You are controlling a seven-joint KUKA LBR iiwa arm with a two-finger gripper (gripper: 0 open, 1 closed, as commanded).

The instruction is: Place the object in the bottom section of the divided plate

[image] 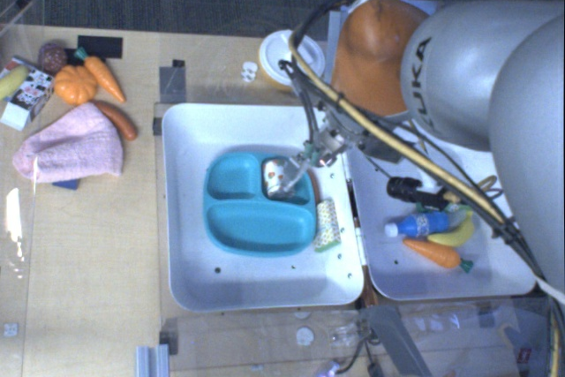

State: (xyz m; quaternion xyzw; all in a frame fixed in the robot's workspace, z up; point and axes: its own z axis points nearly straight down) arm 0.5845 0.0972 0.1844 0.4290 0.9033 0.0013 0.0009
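A blue divided plate (256,229) lies in the left white bin (190,278). It has two small sections at the top and one wide section at the bottom. My gripper (282,178) reaches in from the right and hangs over the plate's upper right section, its shiny metal tip low above it. A small green and white patterned object (327,225) lies against the plate's right edge, just below and to the right of the gripper. The plate's bottom section holds nothing.
The right bin (494,282) holds a blue bottle (422,226), a banana (455,234) and a carrot (433,253). Left of the bins, the bench bears a pink cloth (71,150), a small pumpkin (74,85) and carrots (108,77). A white cup (275,59) stands behind the bins.
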